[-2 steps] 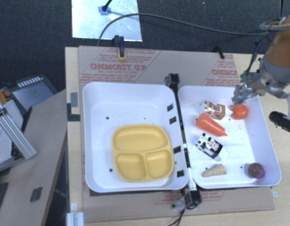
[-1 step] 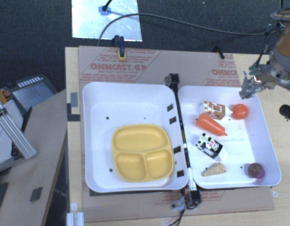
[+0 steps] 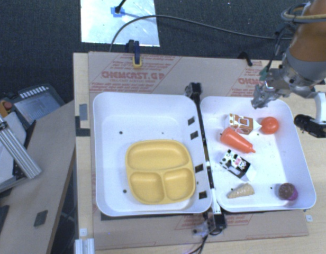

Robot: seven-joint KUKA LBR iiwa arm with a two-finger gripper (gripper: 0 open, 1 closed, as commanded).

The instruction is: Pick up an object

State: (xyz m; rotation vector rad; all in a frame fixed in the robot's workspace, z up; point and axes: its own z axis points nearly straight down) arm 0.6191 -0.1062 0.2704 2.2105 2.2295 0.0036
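The right bin (image 3: 298,157) holds several small objects: an orange carrot-shaped cone (image 3: 237,140), a red-orange ball (image 3: 269,125), a brown and white block (image 3: 241,123), a black and white patterned piece (image 3: 235,163), a tan wedge (image 3: 241,191) and a dark round object on a purple base (image 3: 287,191). My gripper (image 3: 260,100) hangs above the bin's far edge, up and left of the red-orange ball. Nothing shows between its fingertips.
The left bin (image 3: 107,142) holds a yellow divided tray (image 3: 159,171). A black divider clip (image 3: 193,90) sits between the bins at the far side. A cable runs across the back of the bench. Grey equipment stands on a side table at the left.
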